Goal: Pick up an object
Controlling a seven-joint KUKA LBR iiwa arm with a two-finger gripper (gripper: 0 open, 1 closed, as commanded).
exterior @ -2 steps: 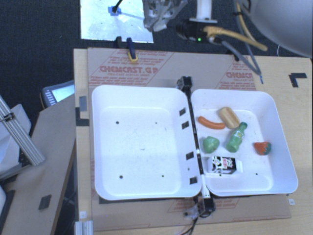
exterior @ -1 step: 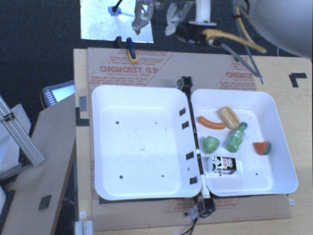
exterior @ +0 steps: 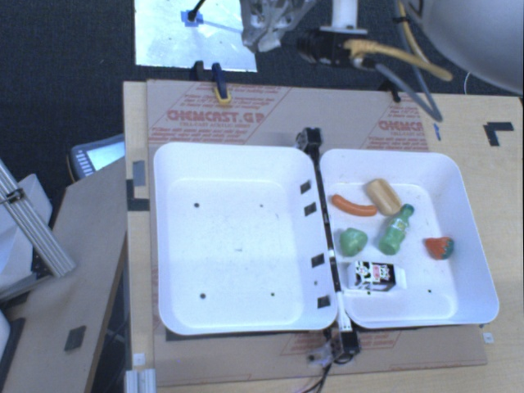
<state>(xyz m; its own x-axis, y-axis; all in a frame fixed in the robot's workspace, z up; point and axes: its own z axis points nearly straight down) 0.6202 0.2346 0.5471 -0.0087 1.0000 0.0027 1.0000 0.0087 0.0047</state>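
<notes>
In the right bin (exterior: 471, 219), nearest the camera, a black-and-white carton (exterior: 377, 276) lies flat. Beyond it sit a green lump (exterior: 353, 241), a green bottle (exterior: 395, 230) and a red-and-green piece (exterior: 440, 247), then an orange sausage (exterior: 354, 206) touching a tan roll (exterior: 382, 196). Farthest, the gripper (exterior: 266, 24) hangs above the worktop (exterior: 270, 109), well apart from them, grasping nothing; whether it is released or clenched I cannot tell.

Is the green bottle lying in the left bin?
No, the green bottle lies in the right bin, between the green pepper and the red strawberry-like piece.
</notes>
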